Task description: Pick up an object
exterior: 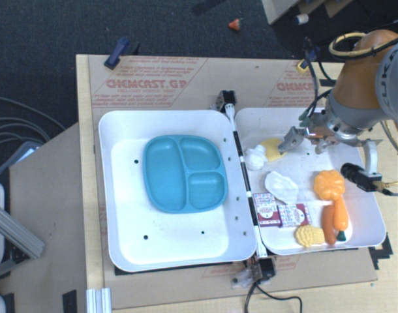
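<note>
The right bin (372, 237) holds several small items. A yellow piece (273, 149) and a crumpled white piece (256, 156) lie by its left wall. A white lump (282, 186) lies near the middle. An orange round fruit (329, 183), a carrot (338, 217), a corn cob (310, 235) and a red-and-white packet (281, 214) lie toward the front. My gripper (314, 137) hangs over the back of this bin, right of the yellow piece. I see nothing held in it.
The left bin (121, 233) holds a blue divided plate (184, 173). A black clamp (226, 99) sits at the back between the bins. The grey arm with its orange band (365, 57) crosses the back right corner. Cables (365, 178) trail over the right bin's right side.
</note>
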Action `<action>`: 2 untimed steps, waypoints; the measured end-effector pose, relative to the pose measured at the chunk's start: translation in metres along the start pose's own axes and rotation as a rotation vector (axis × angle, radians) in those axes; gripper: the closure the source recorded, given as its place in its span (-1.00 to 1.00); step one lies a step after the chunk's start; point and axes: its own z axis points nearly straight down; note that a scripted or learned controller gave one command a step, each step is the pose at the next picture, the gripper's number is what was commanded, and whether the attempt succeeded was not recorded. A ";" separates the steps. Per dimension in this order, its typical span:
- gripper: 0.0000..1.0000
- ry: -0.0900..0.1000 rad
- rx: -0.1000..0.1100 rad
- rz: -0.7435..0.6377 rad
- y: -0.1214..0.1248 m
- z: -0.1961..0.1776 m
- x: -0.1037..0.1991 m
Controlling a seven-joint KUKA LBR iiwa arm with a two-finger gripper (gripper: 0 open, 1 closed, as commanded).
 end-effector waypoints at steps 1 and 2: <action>-1.00 0.000 -0.001 0.001 -0.039 0.052 0.027; -1.00 -0.001 -0.004 0.000 0.043 0.051 0.005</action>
